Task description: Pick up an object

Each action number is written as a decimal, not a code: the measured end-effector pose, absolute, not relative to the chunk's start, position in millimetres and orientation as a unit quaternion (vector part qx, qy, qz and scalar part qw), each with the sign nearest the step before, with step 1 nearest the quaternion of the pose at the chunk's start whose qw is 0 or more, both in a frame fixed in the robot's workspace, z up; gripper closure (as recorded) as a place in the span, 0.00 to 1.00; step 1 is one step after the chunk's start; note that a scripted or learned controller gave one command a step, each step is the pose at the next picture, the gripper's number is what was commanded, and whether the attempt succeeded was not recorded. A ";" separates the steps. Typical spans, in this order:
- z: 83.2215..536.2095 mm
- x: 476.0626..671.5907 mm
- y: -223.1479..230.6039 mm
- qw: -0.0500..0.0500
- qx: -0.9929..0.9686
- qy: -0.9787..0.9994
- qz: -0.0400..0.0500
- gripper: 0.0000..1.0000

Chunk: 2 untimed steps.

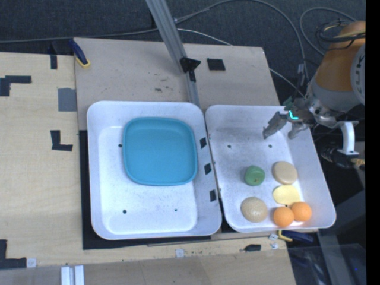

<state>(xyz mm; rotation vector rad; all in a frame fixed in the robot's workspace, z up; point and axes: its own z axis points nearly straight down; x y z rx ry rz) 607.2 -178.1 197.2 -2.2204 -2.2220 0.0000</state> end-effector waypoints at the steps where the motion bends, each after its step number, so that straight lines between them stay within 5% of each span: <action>1: 197.1 607.1 -178.1 0.000 -0.707 -0.707 0.000 0.00; 2: 134.8 603.1 -173.3 0.002 -0.707 -0.707 0.002 0.00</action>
